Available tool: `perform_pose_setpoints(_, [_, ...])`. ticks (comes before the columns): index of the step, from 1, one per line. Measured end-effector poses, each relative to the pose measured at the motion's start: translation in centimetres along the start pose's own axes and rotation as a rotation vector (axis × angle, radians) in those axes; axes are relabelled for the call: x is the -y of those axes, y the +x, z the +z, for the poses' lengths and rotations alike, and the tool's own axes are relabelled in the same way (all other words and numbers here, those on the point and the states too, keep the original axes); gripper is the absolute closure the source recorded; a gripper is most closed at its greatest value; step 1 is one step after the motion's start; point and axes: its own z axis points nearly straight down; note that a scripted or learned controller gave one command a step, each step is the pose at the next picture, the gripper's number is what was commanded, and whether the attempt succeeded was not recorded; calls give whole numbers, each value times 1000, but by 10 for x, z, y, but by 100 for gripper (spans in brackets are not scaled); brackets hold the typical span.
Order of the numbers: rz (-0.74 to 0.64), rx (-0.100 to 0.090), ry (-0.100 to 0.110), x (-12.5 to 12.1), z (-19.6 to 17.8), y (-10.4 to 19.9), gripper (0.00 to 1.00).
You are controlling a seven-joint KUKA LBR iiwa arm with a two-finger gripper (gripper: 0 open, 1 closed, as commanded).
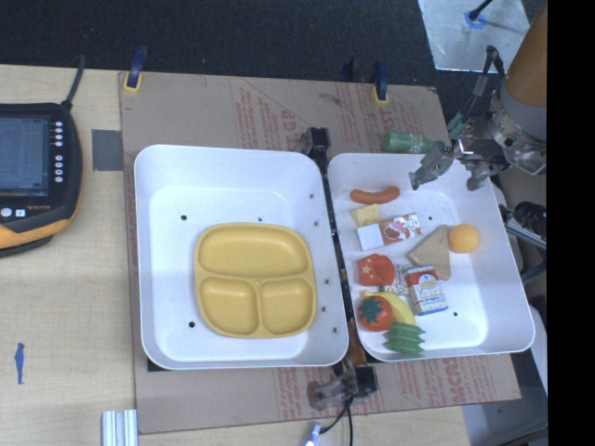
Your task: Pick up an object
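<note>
No text can be read with certainty anywhere. The brown cardboard sheet (279, 119) under the two bins carries rows of faint red printing, running along the strips beside the left bin (158, 249), but the letters are too small and pale to make out. In the right bin (507, 328), two small red-and-white cartons (402, 228) (426, 291) bear printed labels that stay blurred, and the handheld controller (33, 179), lying on the desk well to the left of the cardboard sheet, shows a screen with unreadable lines.
</note>
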Motion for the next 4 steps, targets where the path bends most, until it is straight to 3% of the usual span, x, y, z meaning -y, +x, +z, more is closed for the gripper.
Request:
perform_pose_setpoints(1, [-1,0,4,1,148,5,0])
perform_pose_setpoints(2, [0,1,0,-67,194,5,0])
perform_pose_setpoints(4, [-1,0,0,36,194,-38,0])
